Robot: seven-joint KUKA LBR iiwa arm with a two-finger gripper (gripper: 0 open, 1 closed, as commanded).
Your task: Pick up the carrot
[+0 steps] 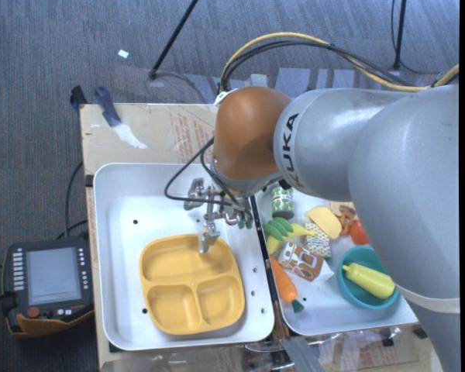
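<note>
Gripper (208,240): hangs below the orange band, over the left bin (116,208), its tip above the upper rim of the yellow tray (190,285); whether it is open or closed cannot be told at this size, and nothing is seen in its grasp. Arm (356,153): grey, reaches in from the right and covers much of the right bin (333,320). Carrot (284,282): orange with a green end, lies in the right bin, along that bin's left wall, green end toward the near edge, just beside a printed carton (300,260) and below a green toy (279,229). Other contents of the right bin: small can (282,201), yellow wedge (324,222), blue bowl (356,293) holding a yellow bottle (367,279). Tray: three compartments, nothing in them. Pendant (50,281): rests on the floor left of the bench. Step in hand, by judgement: approach, not yet begun in earnest, since the gripper stands over the wrong bin and well apart from the carrot. Next move calls for: travel right across the divide between bins, alignment across the carrot's slim body, descent close to the bin wall without catching the wall or the carton.
</note>
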